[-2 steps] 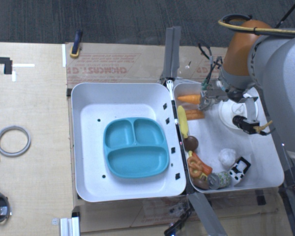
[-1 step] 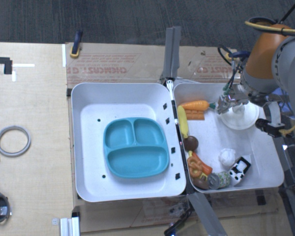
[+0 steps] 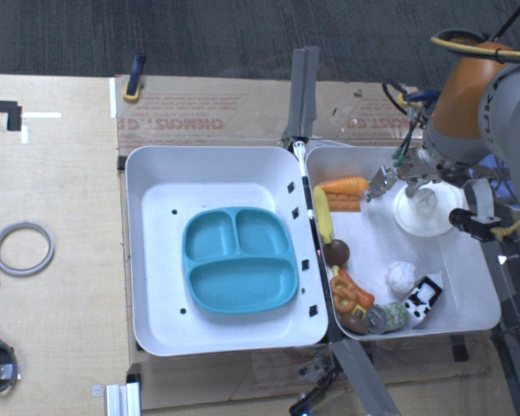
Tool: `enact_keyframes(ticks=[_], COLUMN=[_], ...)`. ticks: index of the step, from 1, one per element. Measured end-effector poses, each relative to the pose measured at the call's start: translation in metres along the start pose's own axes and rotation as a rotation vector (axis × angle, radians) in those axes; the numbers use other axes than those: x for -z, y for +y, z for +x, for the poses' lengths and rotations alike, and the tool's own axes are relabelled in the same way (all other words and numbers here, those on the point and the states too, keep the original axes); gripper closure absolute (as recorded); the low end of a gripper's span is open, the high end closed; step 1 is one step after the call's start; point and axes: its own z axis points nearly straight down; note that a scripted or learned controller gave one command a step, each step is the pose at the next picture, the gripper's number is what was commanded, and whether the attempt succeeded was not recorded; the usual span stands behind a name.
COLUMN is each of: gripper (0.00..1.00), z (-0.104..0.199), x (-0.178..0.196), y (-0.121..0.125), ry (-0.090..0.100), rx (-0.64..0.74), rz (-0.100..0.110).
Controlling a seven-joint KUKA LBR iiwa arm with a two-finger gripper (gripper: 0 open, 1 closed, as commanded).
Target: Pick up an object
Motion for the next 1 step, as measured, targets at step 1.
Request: enact_keyframes(ticks=[1], gripper=[0.0], z=[0.0377], x=[-0.0168], y=[0.0166], ry=[-0.005], rx=[-0.143], rz=[0.018])
